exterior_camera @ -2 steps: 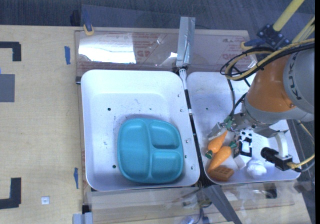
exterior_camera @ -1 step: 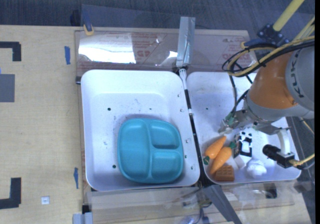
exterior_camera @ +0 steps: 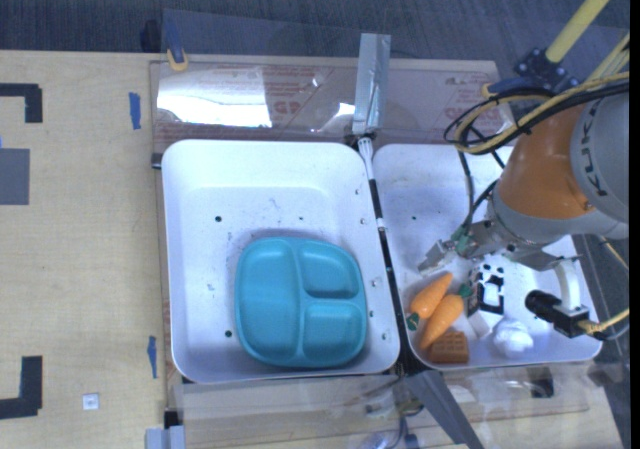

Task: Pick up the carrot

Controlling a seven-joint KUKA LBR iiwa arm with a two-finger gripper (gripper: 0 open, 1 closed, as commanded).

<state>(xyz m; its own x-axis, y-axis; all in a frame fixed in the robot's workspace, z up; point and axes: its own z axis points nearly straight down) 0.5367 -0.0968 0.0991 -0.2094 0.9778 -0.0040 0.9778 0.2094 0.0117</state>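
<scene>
— Where is the carrot [exterior_camera: 437,305]?

— In the right bin [exterior_camera: 420,187], near its front left corner, beside a brown block [exterior_camera: 447,346]. The gripper [exterior_camera: 478,277] hovers just beside it; I cannot tell its state.

— Advice?

— Descend straight, straddle its middle, avoid neighbours.

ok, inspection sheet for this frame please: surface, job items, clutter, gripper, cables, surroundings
Surface: two white bins side by side on the bench, left bin and right bin.
Job's things: two orange carrot-like pieces in the right bin, carrot and a second one touching it, near the divider.
Clutter: teal divided tray in the left bin; brown item and white item in the right bin.
Grippers: gripper over the right bin, right of the carrots; finger state unclear.
Cables: black and yellow cables looping off the arm.
Surroundings: blue tape marks on the wooden bench.
</scene>
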